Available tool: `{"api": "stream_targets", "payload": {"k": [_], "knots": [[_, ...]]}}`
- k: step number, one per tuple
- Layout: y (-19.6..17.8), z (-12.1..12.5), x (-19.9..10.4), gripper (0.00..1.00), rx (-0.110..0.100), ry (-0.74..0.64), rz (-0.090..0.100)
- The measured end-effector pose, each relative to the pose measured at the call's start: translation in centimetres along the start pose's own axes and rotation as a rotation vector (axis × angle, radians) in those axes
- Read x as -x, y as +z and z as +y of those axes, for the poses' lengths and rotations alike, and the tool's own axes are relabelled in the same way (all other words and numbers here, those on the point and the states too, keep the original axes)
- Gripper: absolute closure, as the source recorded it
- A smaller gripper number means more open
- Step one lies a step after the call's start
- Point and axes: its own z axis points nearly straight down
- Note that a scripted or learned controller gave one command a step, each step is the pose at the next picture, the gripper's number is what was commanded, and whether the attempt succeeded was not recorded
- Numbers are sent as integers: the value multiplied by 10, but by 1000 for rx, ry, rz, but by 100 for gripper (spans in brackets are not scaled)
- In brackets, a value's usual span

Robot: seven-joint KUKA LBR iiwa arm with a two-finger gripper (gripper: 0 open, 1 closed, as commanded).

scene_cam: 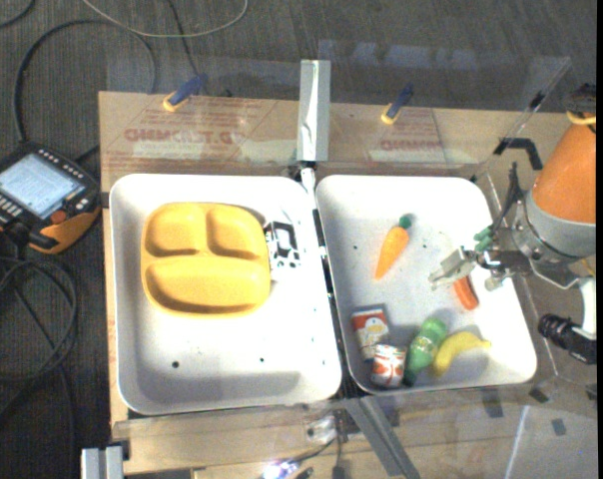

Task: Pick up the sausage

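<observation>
The sausage, a short red-orange piece, lies on the floor of the right bin near its right wall. My gripper reaches in from the right and hovers right over it. Its fingers are spread open, one fingertip to the sausage's left and the other to its right. The sausage's upper end sits under the gap between the fingers, and nothing shows them closed on it.
In the right bin are a carrot left of the gripper, and along the front a banana, a green bottle and two small cans. The left bin holds a yellow divided plate.
</observation>
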Motion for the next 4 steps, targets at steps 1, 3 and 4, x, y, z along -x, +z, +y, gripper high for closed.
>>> {"api": "stream_targets", "payload": {"k": [1,3,4], "knots": [[-9,1,-1,100,-1,-2,1],[-68,31,-17,100,0,-45,-4],[-66,118,-17,100,0,-184,-5]]}}
